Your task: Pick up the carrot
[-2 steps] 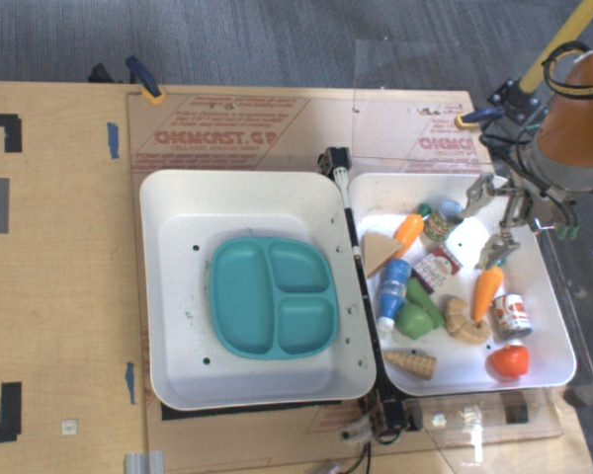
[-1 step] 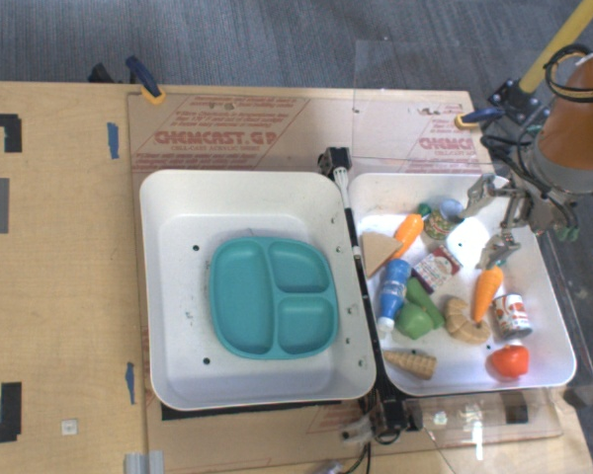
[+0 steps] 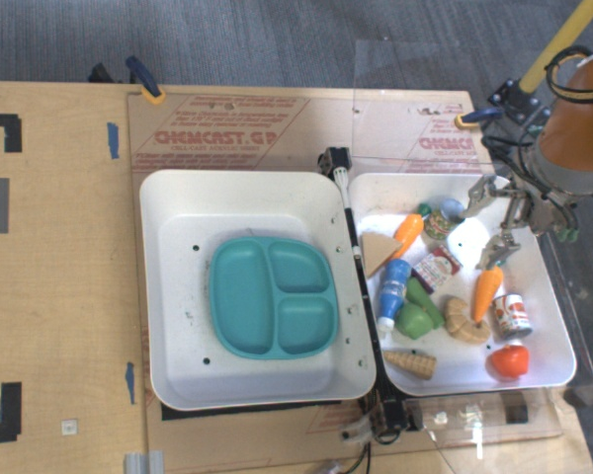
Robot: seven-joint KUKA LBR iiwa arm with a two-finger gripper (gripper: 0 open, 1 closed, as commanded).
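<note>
Orange against the white of the right bin (image 3: 558, 358), the carrot (image 3: 487, 291) lies tilted at the frame's right, its top just under the lower tip of the jaws (image 3: 497, 222), which hang spread wide with nothing between them. Below the carrot sit a small can (image 3: 513, 316) and a tomato (image 3: 509, 361), to its left a tan piece (image 3: 464, 320), a green pepper (image 3: 419, 317) and a blue-and-white bottle (image 3: 391, 291). The left bin (image 3: 168, 265), at mid-frame on the worktop (image 3: 49, 294), holds a teal tray (image 3: 273, 296).
</note>
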